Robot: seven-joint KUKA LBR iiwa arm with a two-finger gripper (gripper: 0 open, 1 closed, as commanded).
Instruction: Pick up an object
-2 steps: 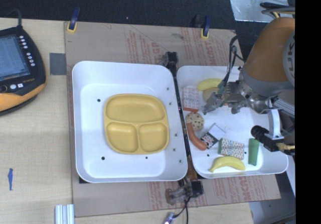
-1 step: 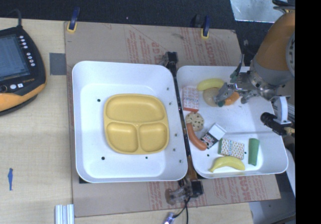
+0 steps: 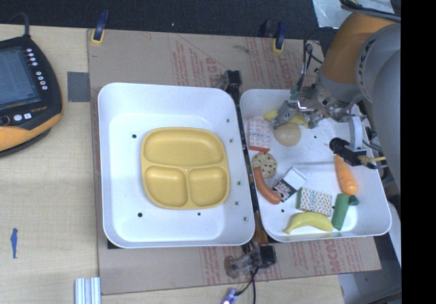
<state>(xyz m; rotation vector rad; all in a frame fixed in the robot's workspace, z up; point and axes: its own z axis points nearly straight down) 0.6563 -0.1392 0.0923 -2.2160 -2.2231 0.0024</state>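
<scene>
The grey arm (image 3: pixel 371 57) reached in from the right, bent low over the right bin's (image 3: pixel 381 217) far corner. Its gripper (image 3: pixel 298 110) hung just above a beige round object (image 3: pixel 287 135) and a yellow piece (image 3: pixel 276 116); whether the fingers were spread or closed could not be told. The left bin (image 3: pixel 116 159) held a yellow divided tray (image 3: pixel 184 167).

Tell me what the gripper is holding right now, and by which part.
It cannot be told. The gripper sits low at the far side of the right bin, over a yellow item beside a beige ball, with no grasp visible.
</scene>
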